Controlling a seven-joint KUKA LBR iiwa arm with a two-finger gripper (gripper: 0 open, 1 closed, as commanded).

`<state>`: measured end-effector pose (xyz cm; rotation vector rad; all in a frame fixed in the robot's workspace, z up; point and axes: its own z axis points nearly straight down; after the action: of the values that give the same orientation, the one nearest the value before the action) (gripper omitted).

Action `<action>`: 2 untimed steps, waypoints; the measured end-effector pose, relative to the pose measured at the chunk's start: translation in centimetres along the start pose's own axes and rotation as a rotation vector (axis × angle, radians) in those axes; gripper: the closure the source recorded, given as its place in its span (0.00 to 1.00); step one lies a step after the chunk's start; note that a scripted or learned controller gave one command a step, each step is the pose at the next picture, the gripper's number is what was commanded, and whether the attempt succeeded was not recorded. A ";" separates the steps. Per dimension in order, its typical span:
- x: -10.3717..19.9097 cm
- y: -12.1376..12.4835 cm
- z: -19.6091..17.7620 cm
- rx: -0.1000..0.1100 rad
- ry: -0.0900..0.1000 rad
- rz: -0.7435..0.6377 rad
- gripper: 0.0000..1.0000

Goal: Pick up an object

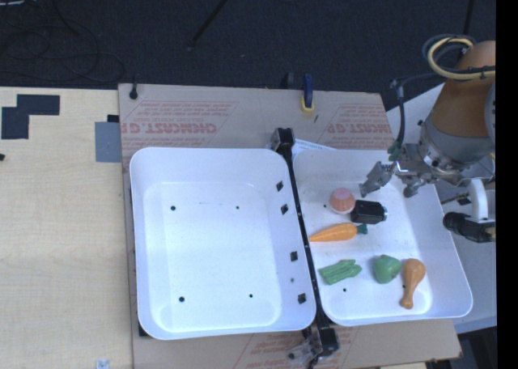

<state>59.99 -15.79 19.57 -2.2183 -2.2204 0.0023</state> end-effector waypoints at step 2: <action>0.5 4.6 -6.8 -0.017 -0.006 0.002 0.00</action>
<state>64.60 -15.28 26.36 -2.2324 -2.2295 -0.0100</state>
